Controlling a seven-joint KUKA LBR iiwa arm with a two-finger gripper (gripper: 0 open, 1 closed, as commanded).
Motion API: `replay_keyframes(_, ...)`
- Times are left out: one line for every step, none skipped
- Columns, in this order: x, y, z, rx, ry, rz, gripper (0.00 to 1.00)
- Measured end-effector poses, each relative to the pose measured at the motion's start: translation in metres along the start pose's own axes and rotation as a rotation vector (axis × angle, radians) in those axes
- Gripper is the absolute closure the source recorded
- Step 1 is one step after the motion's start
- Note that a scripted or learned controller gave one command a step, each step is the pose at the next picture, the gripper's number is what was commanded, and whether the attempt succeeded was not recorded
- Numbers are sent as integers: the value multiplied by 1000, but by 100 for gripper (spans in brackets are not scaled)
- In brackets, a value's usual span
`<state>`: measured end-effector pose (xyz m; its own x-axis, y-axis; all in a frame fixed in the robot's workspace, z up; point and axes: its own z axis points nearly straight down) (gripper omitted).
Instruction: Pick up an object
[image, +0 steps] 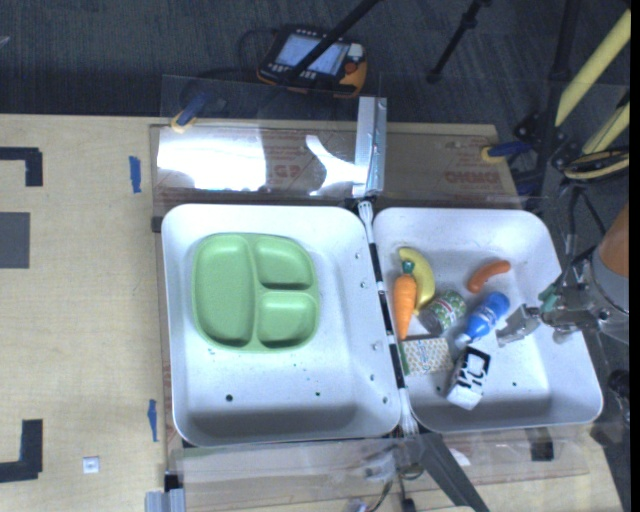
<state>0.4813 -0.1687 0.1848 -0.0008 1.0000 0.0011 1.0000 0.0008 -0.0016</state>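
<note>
A: Where is the gripper (543, 318)?

B: Over the right edge of the right bin (520, 395), low above the floor of it. Most of the arm (612, 265) is cut off by the frame, so what shows is the metal wrist parts and what seems to be one finger reaching left toward the blue bottle (483, 315).

A: Open or closed?

B: I cannot tell. The metal parts blur together against the white bin, and nothing sits visibly between the fingers.

A: What lies in that bin?

B: A cluster on its left half. A banana (417, 273) with a carrot (403, 303) lying against it, near the divider. An orange sausage-shaped piece (488, 271) further right, apart from the rest. The blue bottle lies tilted, just beside a small can or jar (443, 310) whose label is too blurred to read. Below them, a patterned flat packet (424, 354) and a white carton with black print (468, 377), tipped on its side.

A: And the left bin (190, 390)?

B: It holds a green divided tray (256, 290) with three compartments, lying flat near the middle.

A: Anything beyond the bins?

B: A clear plastic sheet (250, 155) glares too brightly to see through, and a handheld controller (312, 58) lies on the dark floor.
</note>
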Motion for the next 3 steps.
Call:
replay_keyframes(67,76,58,-4,-2,-224,0)
replay_keyframes(62,146,98,-8,-3,-283,0)
replay_keyframes(72,186,62,-5,-3,-139,0)
